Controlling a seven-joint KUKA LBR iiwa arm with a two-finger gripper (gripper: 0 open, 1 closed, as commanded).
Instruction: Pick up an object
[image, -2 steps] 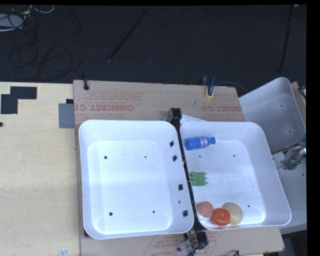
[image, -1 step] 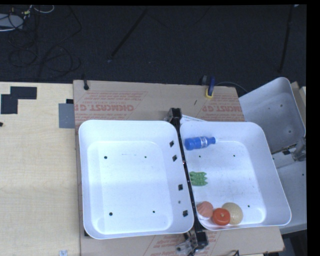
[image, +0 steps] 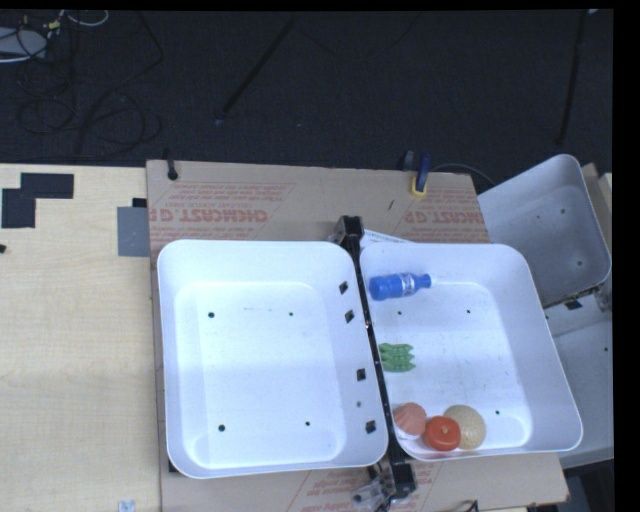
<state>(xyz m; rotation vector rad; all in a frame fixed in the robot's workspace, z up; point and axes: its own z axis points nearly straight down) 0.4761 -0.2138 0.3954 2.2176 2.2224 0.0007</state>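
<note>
The right bin (image: 520, 300) holds several small things. A blue bottle with a white cap (image: 399, 286) lies on its side near the bin's far left corner. A small green ridged piece (image: 396, 357) rests by the left wall, mid-way down. At the near left corner a pink rounded piece (image: 409, 417), a red round piece (image: 442, 433) and a tan ball (image: 466, 425) sit bunched together, touching.
The left bin (image: 180, 300) stands beside the right one, joined by a black divider with clips (image: 366, 340). Both sit on a brown cardboard sheet (image: 260, 205). A grey metal plate (image: 550, 220) lies at the far right. Light wood benchtop (image: 70, 350) extends left.
</note>
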